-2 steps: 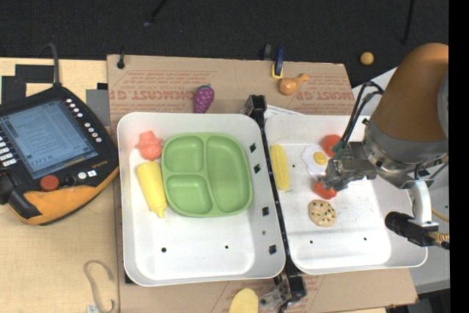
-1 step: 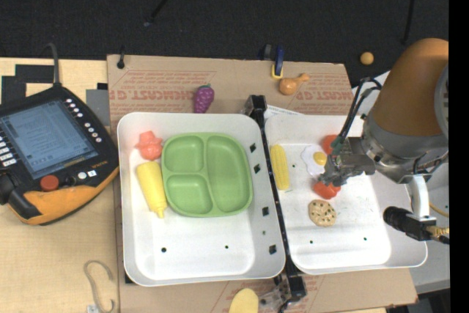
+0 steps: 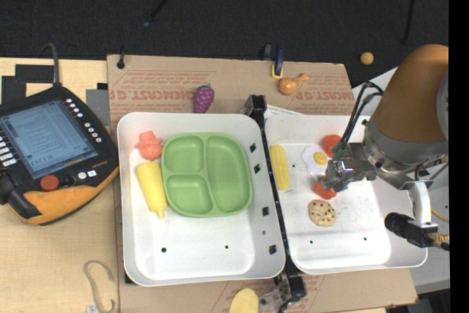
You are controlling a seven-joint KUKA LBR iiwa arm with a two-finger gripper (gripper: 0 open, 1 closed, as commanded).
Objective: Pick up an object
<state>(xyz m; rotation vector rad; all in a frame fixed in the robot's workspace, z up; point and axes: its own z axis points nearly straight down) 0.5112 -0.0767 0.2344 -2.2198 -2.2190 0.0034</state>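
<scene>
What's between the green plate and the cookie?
In the camera view: the yellow corn cob, in the right bin between the green divided plastic plate and round brown cookie.

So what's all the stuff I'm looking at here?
bins: two, white, side by side
divided plate: one, green, left bin
mustard bottle: one, yellow, left of plate
pink toy: one, left bin's far corner
corn cob: one, yellow, right bin
cookie: one, tan, right bin
red toy: one, under the hand
grapes: one, purple, behind bins
control tablet: one, orange-grey, far left
arm: one, orange band, right
hand: one, over right bin
</scene>
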